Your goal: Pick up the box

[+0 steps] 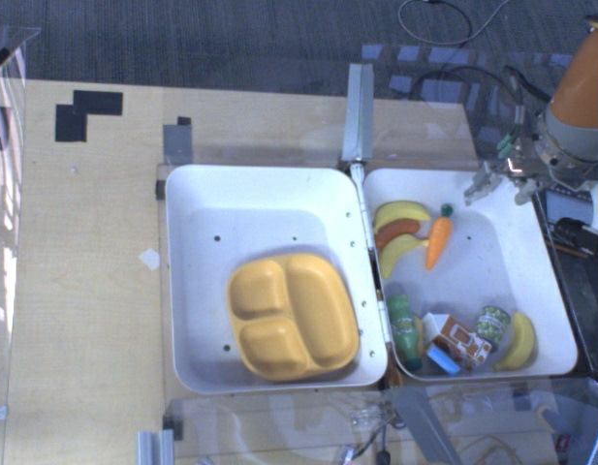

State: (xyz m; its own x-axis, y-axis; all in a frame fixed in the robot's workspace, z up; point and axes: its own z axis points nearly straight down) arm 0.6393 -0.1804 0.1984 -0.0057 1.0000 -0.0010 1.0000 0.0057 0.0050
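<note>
The box (462, 340), a small brown-and-orange carton, lies on its side near the front of the right bin (531, 260). It is wedged between a green bottle (405, 325) and a can (493, 322). My gripper (501, 188) hangs over the bin's back right corner, well behind the box. It is open, its two fingers spread apart with nothing between them.
A carrot (437, 241), two bananas (400, 213) and a sausage (399, 229) lie at the back left of the right bin. Another banana (519, 342) and a blue piece (442, 359) sit by the box. A yellow divided plate (292, 315) lies in the left bin (197, 260).
</note>
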